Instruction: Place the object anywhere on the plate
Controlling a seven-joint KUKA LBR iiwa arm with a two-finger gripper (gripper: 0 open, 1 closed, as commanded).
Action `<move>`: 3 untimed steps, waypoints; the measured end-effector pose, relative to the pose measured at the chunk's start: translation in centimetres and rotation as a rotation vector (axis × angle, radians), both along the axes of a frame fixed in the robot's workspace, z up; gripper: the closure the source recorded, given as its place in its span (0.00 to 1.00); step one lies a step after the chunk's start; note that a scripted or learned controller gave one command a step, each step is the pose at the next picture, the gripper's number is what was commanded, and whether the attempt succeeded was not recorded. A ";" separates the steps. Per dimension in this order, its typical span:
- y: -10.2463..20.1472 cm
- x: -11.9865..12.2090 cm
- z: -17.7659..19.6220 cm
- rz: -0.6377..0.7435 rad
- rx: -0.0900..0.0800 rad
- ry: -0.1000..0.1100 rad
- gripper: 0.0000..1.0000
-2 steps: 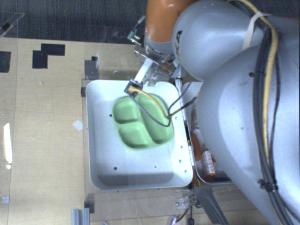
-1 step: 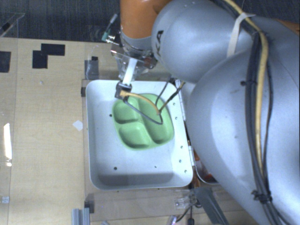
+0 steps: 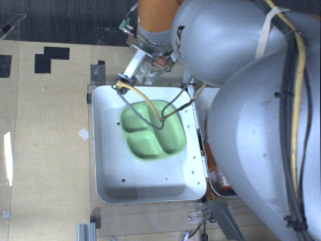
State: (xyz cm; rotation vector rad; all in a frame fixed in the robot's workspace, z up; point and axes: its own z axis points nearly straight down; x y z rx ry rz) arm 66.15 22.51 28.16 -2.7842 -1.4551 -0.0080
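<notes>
Plate (image 3: 153, 134), green with divided sections, sits in the left white bin (image 3: 108, 149). My jaws (image 3: 150, 67) hover above its far edge; can't tell how wide they're set.

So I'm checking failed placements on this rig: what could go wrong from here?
The gripper sits beyond the far rim of the white bin, not above the green plate; a release here would likely miss. Loose cables droop across the plate and could snag it or block a drop. The plate has divided sections, so an object landing on a ridge might tip or roll.
</notes>
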 end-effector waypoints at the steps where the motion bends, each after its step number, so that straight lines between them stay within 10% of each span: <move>1: 1.1 -5.2 -8.4 -0.059 0.000 0.003 1.00; 2: 0.8 -10.3 -6.9 -0.097 0.001 0.003 1.00; 3: 0.7 -10.3 -6.9 -0.098 0.001 0.003 0.00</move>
